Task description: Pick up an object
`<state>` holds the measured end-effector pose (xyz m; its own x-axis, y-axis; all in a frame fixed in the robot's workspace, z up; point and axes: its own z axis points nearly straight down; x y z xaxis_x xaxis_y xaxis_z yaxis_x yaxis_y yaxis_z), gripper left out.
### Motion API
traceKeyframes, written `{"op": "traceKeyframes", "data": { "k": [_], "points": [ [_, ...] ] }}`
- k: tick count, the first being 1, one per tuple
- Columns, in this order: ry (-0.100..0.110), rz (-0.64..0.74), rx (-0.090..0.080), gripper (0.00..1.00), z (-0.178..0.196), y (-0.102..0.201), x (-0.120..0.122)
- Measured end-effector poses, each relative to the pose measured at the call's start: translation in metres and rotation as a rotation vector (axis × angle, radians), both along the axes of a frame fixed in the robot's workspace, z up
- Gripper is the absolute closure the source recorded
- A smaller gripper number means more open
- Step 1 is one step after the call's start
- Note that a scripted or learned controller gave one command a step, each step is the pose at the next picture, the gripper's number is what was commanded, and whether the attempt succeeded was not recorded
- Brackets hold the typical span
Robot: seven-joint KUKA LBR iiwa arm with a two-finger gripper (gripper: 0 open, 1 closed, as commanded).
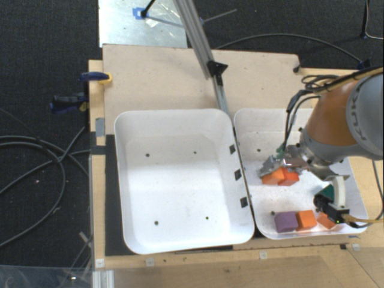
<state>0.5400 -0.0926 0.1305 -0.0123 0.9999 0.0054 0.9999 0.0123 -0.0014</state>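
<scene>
In the right bin point(258, 128), my gripper point(276, 163) is low over an orange block point(274, 176) that lies beside a red-orange piece point(290, 178) in the middle of the bin. The gripper's metal tip touches or hovers just over the orange block's top edge, and I cannot make out whether the block is gripped. Near the front edge lie a purple block point(286, 221), another orange block point(306, 219) and an orange piece point(327, 222). A green object point(327, 191) lies to the right, partly hidden by the arm's cabling.
The left bin point(129, 161) stands next to the right one, and their rims meet at the centre. A slanted metal pole point(201, 38) crosses the back of the bench. Blue clamps point(90, 77) grip the bench's left edge. The arm's orange band point(333, 122) overhangs the right bin's far side.
</scene>
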Motion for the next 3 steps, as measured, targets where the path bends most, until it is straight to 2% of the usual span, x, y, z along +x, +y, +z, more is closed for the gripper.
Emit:
{"op": "traceKeyframes", "data": {
  "k": [1,2,3],
  "points": [
    [-0.012,0.002,-0.002,1.00,0.063,0.071,0.069],
    [0.002,-0.001,-0.002,1.00,0.061,0.137,0.033],
    [-0.008,-0.001,-0.002,1.00,0.128,0.184,0.033]
  ]
}}
